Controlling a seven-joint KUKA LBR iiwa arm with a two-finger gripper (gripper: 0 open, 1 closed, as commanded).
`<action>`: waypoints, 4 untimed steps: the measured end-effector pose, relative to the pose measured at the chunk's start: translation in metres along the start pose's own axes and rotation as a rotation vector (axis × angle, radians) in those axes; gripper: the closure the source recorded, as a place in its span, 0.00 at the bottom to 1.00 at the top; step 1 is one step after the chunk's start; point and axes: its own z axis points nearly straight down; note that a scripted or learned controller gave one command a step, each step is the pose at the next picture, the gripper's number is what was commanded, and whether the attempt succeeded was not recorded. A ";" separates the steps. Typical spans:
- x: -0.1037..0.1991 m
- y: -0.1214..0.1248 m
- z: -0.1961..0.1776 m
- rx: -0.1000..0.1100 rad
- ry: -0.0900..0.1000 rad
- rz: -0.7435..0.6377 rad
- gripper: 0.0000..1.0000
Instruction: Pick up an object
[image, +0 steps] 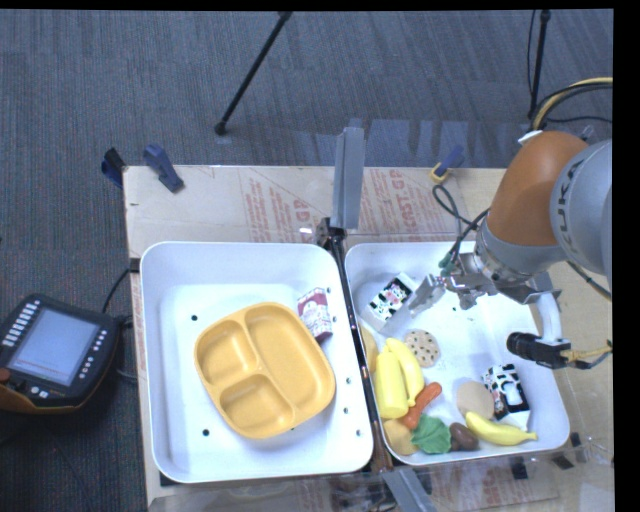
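Because the grey two-finger hand (432, 291), apparently spread and empty, is held beside the black-and-white cow-print carton (391, 297), the carton could be nudged aside.

Even overhead light, soft shadows, mild glare on white bins (160, 300), slightly grainy.

Arm (560, 200) cut off at right edge. Gripper (432, 292) too blurred to read finger spacing. Tripod legs (255, 70) cropped at top. Small food items (440, 435) in right bin's (545, 345) corner overlapping, hard to identify.
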 end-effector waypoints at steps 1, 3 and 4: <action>0.001 -0.020 0.061 0.009 0.002 -0.103 0.00; 0.000 -0.019 0.049 0.006 0.002 -0.099 0.00; 0.000 -0.020 0.042 0.011 0.005 -0.098 1.00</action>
